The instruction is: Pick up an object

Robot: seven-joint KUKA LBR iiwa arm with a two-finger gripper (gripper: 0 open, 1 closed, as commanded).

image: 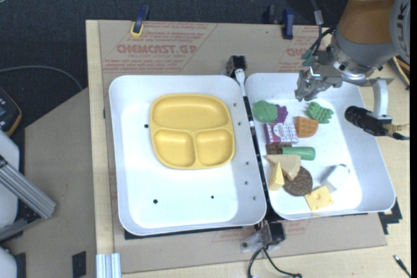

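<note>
The right bin holds a pile of toy food: a green leafy piece, a purple and red packet, an orange waffle-like wedge, a green ridged piece, a green cylinder, yellow cheese wedges, a brown cookie, a yellow cheese cube and a small white-grey piece. My gripper hangs over the bin's back part, just up and left of the green ridged piece. Nothing is visible between its fingers.
The left bin carries a yellow three-compartment plate. A black cylindrical part juts over the right bin's right side. Clamps hold the brown board at the back edge.
</note>
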